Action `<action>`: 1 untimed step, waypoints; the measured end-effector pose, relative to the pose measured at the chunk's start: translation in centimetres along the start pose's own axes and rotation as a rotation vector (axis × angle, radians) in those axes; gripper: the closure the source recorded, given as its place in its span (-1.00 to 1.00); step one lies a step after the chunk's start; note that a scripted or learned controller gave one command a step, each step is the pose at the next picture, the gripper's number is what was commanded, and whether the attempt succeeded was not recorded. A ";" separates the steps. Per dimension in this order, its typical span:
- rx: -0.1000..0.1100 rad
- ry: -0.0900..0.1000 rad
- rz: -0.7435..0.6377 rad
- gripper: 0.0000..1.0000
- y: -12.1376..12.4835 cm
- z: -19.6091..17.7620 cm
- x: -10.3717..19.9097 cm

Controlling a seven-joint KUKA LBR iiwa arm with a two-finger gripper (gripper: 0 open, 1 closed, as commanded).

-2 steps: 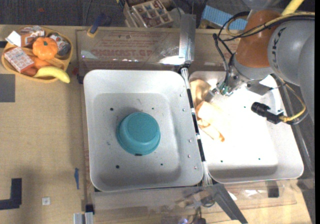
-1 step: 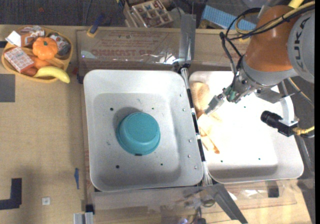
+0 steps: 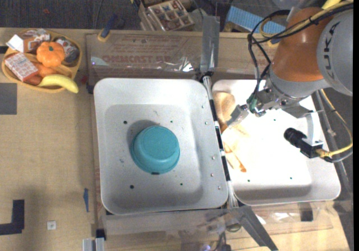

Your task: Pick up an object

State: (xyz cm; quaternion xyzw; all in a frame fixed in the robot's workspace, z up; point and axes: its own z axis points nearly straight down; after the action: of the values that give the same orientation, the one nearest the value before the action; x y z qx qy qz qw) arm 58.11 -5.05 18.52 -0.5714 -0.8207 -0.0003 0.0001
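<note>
Your likeliest pick is the pale tan bread-like piece (image 3: 224, 104) lying at the left edge of the right bin (image 3: 280, 185), close against the wall it shares with the left bin (image 3: 112, 188). Just below it along that same edge you can see yellowish scraps (image 3: 234, 151) with an orange fleck beside them; what they are is too blurred to tell. The gripper (image 3: 242, 112) sits just right of the tan piece, tip pointing left toward it, and you cannot tell from this angle how its fingers stand or whether anything is between them. The arm (image 3: 305, 48) comes in from the right, its orange band above the wrist over the right bin's top corner. In the left bin, a teal bowl (image 3: 156, 149) rests upside down near the middle. Well apart, at the bench's far left, a basket (image 3: 39, 64) holds toy fruit, a banana at its front.
</note>
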 end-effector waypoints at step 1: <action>-0.003 -0.003 0.103 -1.00 4.3 8.6 -6.7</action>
State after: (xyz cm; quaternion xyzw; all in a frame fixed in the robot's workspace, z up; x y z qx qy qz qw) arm 64.49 -9.86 9.89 -0.6128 -0.7902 -0.0006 -0.0019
